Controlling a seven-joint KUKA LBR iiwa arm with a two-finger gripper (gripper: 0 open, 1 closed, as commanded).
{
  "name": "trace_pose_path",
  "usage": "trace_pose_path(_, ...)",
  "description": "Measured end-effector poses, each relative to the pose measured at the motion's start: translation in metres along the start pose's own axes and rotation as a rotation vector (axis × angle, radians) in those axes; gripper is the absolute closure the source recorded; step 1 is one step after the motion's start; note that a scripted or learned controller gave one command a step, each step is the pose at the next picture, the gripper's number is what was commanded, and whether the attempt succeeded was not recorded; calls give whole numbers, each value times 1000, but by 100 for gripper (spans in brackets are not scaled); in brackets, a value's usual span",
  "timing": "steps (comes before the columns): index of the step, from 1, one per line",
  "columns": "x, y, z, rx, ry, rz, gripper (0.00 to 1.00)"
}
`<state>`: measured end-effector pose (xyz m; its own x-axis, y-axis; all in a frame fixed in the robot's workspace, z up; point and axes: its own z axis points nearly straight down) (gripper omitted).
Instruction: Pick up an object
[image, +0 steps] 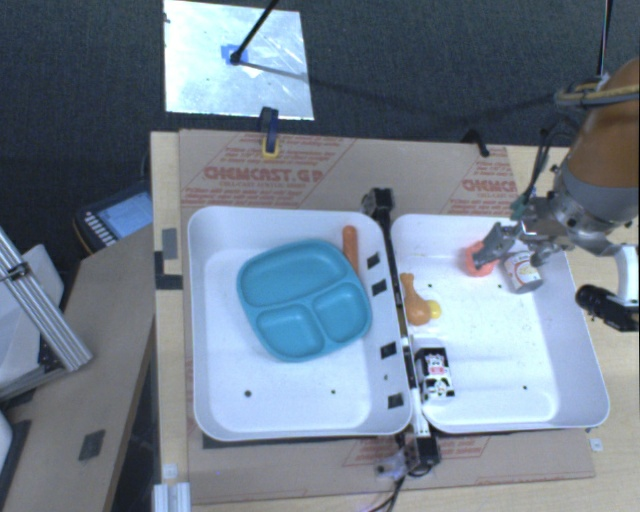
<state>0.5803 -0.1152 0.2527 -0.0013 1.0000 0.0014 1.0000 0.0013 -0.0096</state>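
Observation:
My gripper (512, 252) hangs over the far part of the right bin (560, 400), at the end of the grey arm with its orange band. Just left of it, an orange-red rounded object (474, 260) lies on the bin floor, touching or nearly touching the gripper's tip. A small silvery can-like item (522, 273) sits directly under the gripper's near side; whether it is held is unclear. Near the bin's left wall lies a yellow-orange pear-shaped toy (417, 303). A small black-and-white box (433, 373) rests at the front left corner.
The left bin (215, 400) holds a blue divided plate (303, 298), and an orange stick (350, 243) lies by its far right wall. A black divider with clips (392, 300) runs between the bins. A black fitting (610, 305) juts over the right rim.

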Motion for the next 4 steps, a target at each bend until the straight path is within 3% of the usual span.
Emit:
trace_pose_path(1, 0, 2, -6, -11, -2, -2, 0)
trace_pose_path(4, -10, -7, 163, -8, -1, 1, 0)
